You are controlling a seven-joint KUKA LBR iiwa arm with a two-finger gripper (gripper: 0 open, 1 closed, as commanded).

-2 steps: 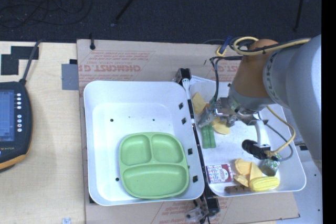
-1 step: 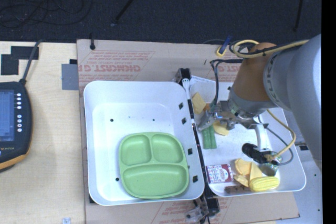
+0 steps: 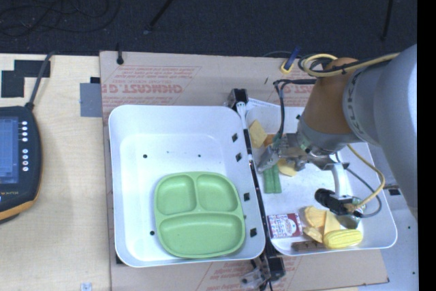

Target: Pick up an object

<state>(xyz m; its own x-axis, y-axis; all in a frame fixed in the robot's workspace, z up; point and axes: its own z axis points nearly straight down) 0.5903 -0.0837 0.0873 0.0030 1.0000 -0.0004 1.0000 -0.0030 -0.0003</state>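
My gripper (image 3: 271, 159) is low in the right bin (image 3: 388, 232), near its left wall. A green stick-shaped piece (image 3: 272, 181) lies just under and in front of it. A small yellow item (image 3: 287, 168) sits right beside the gripper, and a yellow wedge (image 3: 257, 133) lies just behind it. Whether anything is held is hidden by the wrist.
At the right bin's front lie a red-and-white packet (image 3: 283, 224), a yellow cheese-like block (image 3: 316, 218), a corn cob (image 3: 343, 238) and a small brown piece (image 3: 304, 247). The left bin (image 3: 129, 140) holds a green divided plate (image 3: 199, 215). A pendant (image 3: 15, 157) lies at the far left.
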